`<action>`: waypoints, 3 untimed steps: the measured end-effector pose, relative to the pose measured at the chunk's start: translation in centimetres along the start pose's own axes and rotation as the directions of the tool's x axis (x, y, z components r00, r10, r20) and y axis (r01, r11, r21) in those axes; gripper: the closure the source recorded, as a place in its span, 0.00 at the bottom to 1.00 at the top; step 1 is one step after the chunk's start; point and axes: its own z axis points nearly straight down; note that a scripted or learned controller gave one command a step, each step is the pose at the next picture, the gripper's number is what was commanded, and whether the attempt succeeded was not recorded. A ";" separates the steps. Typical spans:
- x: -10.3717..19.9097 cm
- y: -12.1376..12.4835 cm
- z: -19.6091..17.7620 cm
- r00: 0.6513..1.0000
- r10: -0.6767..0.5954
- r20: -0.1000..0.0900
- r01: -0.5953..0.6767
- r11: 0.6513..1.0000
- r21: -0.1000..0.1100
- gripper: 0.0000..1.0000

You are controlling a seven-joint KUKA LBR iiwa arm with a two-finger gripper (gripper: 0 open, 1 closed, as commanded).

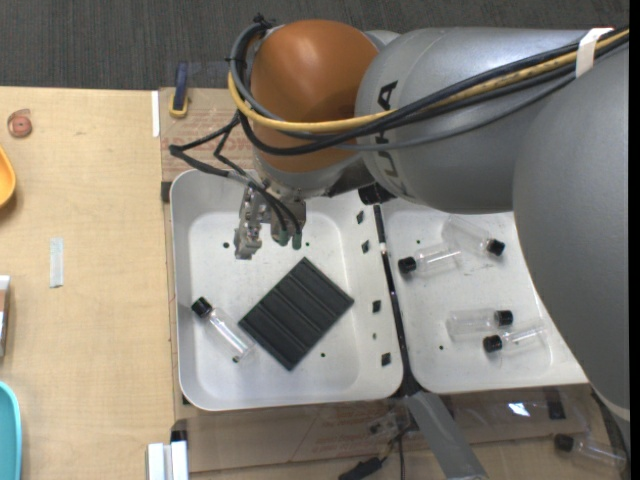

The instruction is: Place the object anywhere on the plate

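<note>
The gripper hangs over the upper part of the left bin, fingers pointing down with nothing between them; whether they are wide or narrow I cannot tell. A dark ribbed plate lies tilted at the bin's centre. A clear vial with a black cap rests just left of the plate. The right bin holds 4 more vials.

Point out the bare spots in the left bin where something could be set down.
In the left white bin, bare floor lies along the front rim below the dark ribbed square plate, and left of the gripper. The clear black-capped vial crowds the plate's left corner.
</note>
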 end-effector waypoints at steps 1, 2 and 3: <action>-5.8 0.6 -4.9 0.999 0.034 0.003 -0.034 0.999 -0.002 1.00; -7.5 0.7 2.1 0.992 -0.128 0.002 0.128 0.992 -0.001 1.00; -8.1 0.8 -8.6 0.954 -0.301 0.005 0.301 0.954 -0.001 1.00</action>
